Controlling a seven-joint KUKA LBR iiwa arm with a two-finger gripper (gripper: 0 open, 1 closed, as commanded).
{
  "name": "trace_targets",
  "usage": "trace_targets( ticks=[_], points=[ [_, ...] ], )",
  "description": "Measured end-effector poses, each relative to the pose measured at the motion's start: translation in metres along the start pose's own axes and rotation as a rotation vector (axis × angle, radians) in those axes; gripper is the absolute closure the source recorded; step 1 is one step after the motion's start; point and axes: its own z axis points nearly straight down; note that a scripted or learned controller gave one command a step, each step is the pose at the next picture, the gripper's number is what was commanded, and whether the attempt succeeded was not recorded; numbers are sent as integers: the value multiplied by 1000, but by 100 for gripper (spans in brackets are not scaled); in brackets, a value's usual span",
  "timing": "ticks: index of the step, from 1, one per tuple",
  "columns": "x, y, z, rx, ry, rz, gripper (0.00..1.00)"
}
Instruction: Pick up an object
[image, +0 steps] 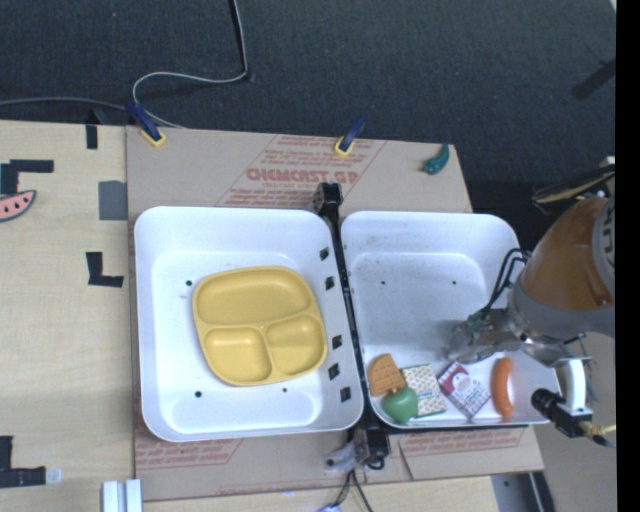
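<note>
The objects to pick from lie in a row along the near edge of the right bin (430, 235). Going from the right, there is an orange sausage shape (502, 387) standing on its end, then a small red and white packet (463, 390), then a pale square card (425, 390), then a green apple shape (401, 404) with a brown waffle piece (385, 374) just behind it, near the bin's near left corner. The gripper (478, 338) hangs low over the right bin, close to its right edge, just above the red packet and the orange sausage. Nothing sits between its fingers, and I cannot tell if they are wide or narrow because they look blurry and dark. The grey arm (570, 280) with its orange band comes in over the right edge of the bin. The left bin (165, 300) holds a yellow tray (260, 325) with three parts, lying flat in the middle. Both bins sit on a brown cardboard sheet (290, 170).
</note>
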Motion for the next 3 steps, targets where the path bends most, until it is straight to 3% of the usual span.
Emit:
trace_targets(
  ticks=[1,2,3],
  points=[
    [95,29,-107,3,4,-3,100],
    [94,28,-106,5,3,-2,0],
    [41,-3,27,6,2,1,0]
  ],
)
